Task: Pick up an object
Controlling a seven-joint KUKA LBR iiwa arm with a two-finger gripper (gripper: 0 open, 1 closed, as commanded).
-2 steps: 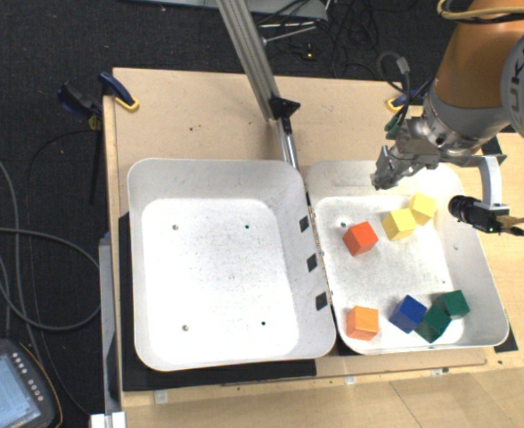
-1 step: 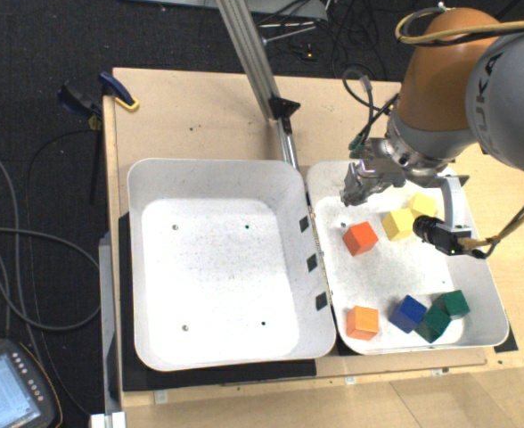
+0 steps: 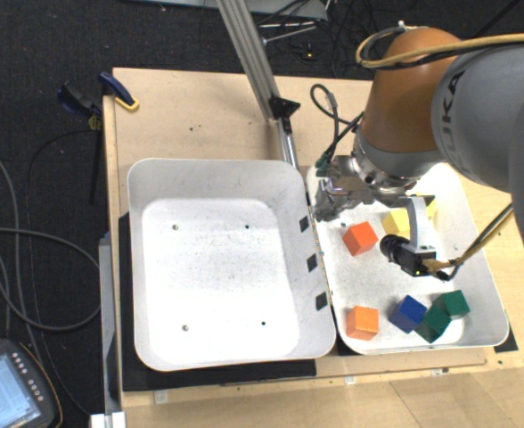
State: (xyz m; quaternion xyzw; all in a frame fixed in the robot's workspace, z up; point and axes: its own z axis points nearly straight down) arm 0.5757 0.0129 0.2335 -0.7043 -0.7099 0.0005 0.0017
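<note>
Several blocks lie in the right bin point(image 3: 481, 285). One orange block point(image 3: 360, 237) sits near its middle, with a yellow block point(image 3: 396, 224) just right of it. At the front are a second orange block point(image 3: 363, 321), a blue block point(image 3: 411, 313) and two green blocks point(image 3: 437, 321) point(image 3: 455, 303). My gripper point(image 3: 330, 200) hangs low over the bin's back left corner, close to the wall shared with the left bin. It is just up and left of the first orange block, and I see nothing held in it. The arm's wrist hides the back of the bin.
The left bin point(image 3: 213, 266) lies beside the right one. A slanted metal pole point(image 3: 249, 52) ends at the bins' shared back corner. A blue and yellow clamp point(image 3: 110, 92) sits at the bench's back left. Cables and a tablet point(image 3: 4, 390) lie on the floor to the left.
</note>
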